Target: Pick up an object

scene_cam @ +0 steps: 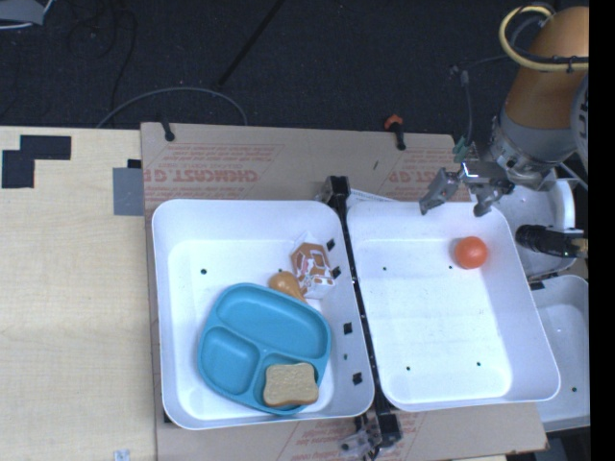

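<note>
**A:** Status on the pick?

**B:** Not started, as far as I can judge. My gripper [464,193] hangs over the top edge of the right bin [461,373], fingers spread apart, nothing between them.

**A:** Target?

**B:** Closest candidate is the orange ball [471,253], could be a small tomato or fruit, can't tell. It's lying on the right bin floor, at roughly 6 o'clock from my gripper, near but clear of it. Within the bin it's toward 1 o'clock, not far from the right wall. It's the one loose object in that bin.

**A:** Left bin?

**B:** The left bin [183,248] has a blue divided tray [245,339] with a slice of bread [290,384] in its 5 o'clock compartment. A yellow-brown lump [285,283] touches the tray rim at 12 o'clock, and a crumpled orange-and-white wrapper [312,263] sits just beside that. All well away from me.

**A:** Remaining work?

**B:** Everything: move toward 6 o'clock over the ball, descend, close, lift. My guess is that a round thing may roll off the fingers, so centring matters.
</note>
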Robot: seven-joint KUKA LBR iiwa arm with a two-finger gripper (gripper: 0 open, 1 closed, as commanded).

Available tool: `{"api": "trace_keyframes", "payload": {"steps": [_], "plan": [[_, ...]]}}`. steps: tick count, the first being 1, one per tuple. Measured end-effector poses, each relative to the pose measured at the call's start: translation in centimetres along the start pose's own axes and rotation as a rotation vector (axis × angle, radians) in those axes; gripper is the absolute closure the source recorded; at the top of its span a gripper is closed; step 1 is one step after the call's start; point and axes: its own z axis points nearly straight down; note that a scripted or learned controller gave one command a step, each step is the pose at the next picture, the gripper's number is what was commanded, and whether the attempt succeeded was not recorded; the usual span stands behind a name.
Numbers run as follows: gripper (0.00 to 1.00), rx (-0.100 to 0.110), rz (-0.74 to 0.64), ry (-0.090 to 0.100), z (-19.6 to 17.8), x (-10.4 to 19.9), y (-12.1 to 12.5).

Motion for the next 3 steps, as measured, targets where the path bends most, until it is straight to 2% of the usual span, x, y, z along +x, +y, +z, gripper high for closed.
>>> {"api": "trace_keyframes", "payload": {"steps": [1, 2, 3], "plan": [[0.0, -0.014, -0.002, -0.002, -0.8, 0.0, 0.2], [0.0, -0.008, -0.003, 0.0, 4.7, 1.0, 0.2], [0.0, -0.006, -0.001, -0.001, 10.4, 0.0, 0.4]]}}
